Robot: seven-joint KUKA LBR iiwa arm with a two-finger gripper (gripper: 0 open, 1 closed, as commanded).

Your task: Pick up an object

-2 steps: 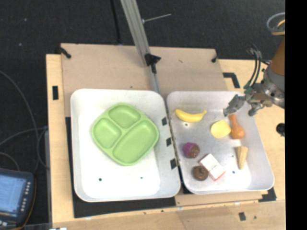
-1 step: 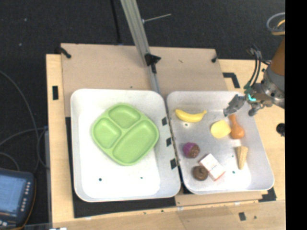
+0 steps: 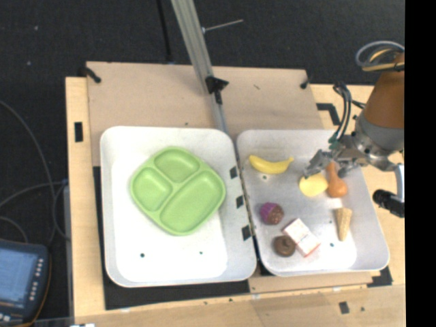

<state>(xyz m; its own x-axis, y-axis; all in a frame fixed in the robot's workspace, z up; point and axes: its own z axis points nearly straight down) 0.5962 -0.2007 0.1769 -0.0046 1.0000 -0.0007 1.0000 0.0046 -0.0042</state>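
Note:
My gripper (image 3: 332, 165) hangs over the upper right part of the right bin (image 3: 371, 249) with its fingers spread open. Just below it lie a round yellow fruit (image 3: 312, 185) and an orange carrot (image 3: 336, 185) side by side; the carrot's upper end reaches up between the fingers. Nothing is lifted. Also in this bin are a banana (image 3: 270, 163), a purple fruit (image 3: 272, 213), a brown doughnut (image 3: 283, 245), a white and red box (image 3: 302, 236) and an ice-cream cone (image 3: 343, 222).
The left bin (image 3: 114, 182) holds a green divided plate (image 3: 178, 189). A metal pole (image 3: 197, 53) rises from behind the bins' shared edge. Cables and a black fitting (image 3: 385, 199) hang at the right bin's far right side.

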